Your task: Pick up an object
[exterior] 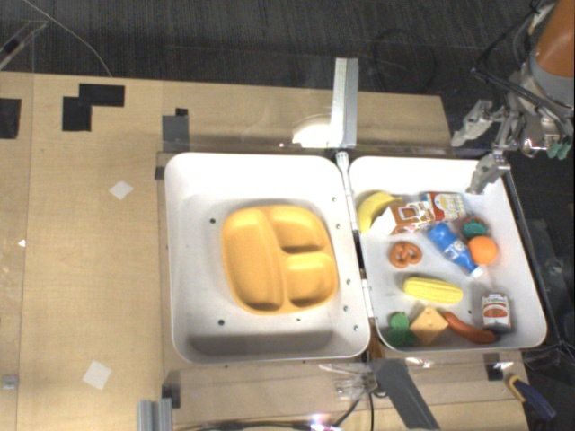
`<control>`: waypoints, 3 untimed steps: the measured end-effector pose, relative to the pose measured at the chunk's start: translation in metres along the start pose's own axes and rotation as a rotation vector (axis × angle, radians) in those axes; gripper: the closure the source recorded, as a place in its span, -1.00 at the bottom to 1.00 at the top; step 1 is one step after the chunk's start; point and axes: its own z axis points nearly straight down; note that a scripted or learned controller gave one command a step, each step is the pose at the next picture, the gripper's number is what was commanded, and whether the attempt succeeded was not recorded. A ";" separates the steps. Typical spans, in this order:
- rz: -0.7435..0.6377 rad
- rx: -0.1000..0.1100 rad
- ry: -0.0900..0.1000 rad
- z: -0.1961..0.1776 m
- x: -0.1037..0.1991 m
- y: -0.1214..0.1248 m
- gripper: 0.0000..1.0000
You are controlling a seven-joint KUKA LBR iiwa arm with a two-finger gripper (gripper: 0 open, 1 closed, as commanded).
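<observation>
My gripper hangs over the far right corner of the right bin, open, with nothing between its fingers. The right bin holds several toy foods: a banana, a small carton, a blue bottle, an orange, a pretzel, a corn cob, a cheese wedge, broccoli, a sausage and a small can. All of them lie below and to the left of the gripper.
The left bin holds a yellow divided tray. A metal post stands behind the seam between the bins. Cables run over the dark floor behind the bench.
</observation>
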 end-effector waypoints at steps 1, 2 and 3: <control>0.272 0.000 0.000 -0.002 0.058 0.013 -1.00; 0.514 0.001 0.012 0.143 0.067 -0.007 -1.00; 0.313 0.000 -0.001 0.146 0.001 -0.007 -1.00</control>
